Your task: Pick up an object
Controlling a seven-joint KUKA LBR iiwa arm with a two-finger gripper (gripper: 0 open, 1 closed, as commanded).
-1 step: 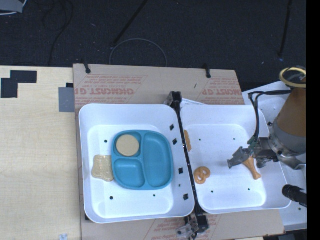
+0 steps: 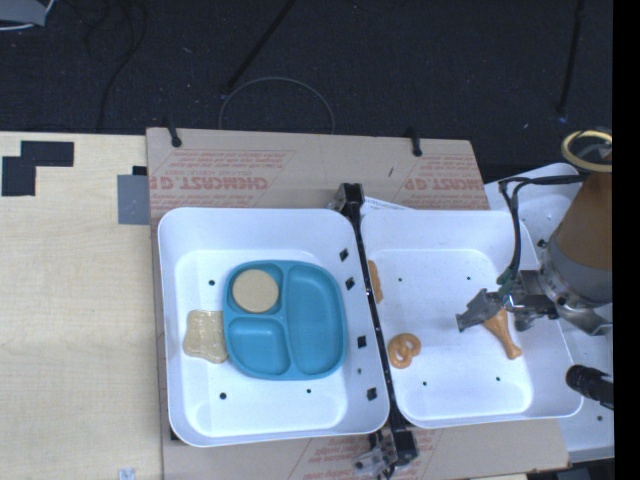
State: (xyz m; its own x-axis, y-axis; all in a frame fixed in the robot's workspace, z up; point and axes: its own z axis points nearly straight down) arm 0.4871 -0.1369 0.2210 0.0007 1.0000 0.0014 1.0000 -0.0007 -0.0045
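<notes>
My gripper [image 2: 487,314] hangs low over the right side of the right bin [image 2: 450,408], with the arm reaching in from the right. A tan, carrot-like piece [image 2: 508,337] lies just below and to the right of the gripper's tip, partly covered by it. Whether the two are touching is unclear. A small orange pretzel [image 2: 404,350] lies on the bin floor well to the gripper's left. Another orange piece [image 2: 374,279] rests against the bin's left wall.
The left bin [image 2: 190,238] holds a blue divided tray [image 2: 310,318] with a round tan biscuit [image 2: 254,290] in its upper-left compartment. A pale bread-like piece [image 2: 205,335] lies left of the tray. A black divider [image 2: 362,298] separates the bins.
</notes>
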